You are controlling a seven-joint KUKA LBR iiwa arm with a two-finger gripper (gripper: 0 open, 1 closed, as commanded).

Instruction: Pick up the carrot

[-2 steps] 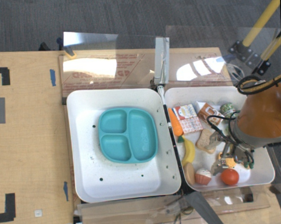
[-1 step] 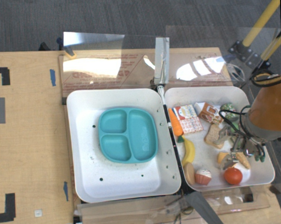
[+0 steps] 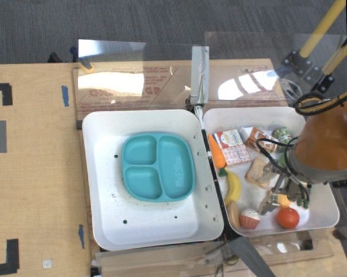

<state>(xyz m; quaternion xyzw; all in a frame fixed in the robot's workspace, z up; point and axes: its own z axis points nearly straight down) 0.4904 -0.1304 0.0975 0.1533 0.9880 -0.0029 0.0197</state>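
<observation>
The carrot [image 3: 218,155] is a short orange piece lying against the left wall of the right bin [image 3: 329,217], just above a banana [image 3: 233,187]. My gripper [image 3: 275,198] hangs low over the right part of that bin, well to the right of the carrot and lower in the view. It is above a slice of bread [image 3: 257,172] and close to a red tomato [image 3: 288,217]. A small yellow piece [image 3: 285,201] shows right beside the gripper tip. The orange wrist band [image 3: 326,143] hides the bin's right side.
The left bin [image 3: 100,167] holds a teal divided plate [image 3: 158,166]. In the right bin there are also a red-and-white carton [image 3: 232,147], a green item [image 3: 281,134], and a red-and-white piece [image 3: 250,218] near the front. Black cables [image 3: 272,156] trail from the wrist.
</observation>
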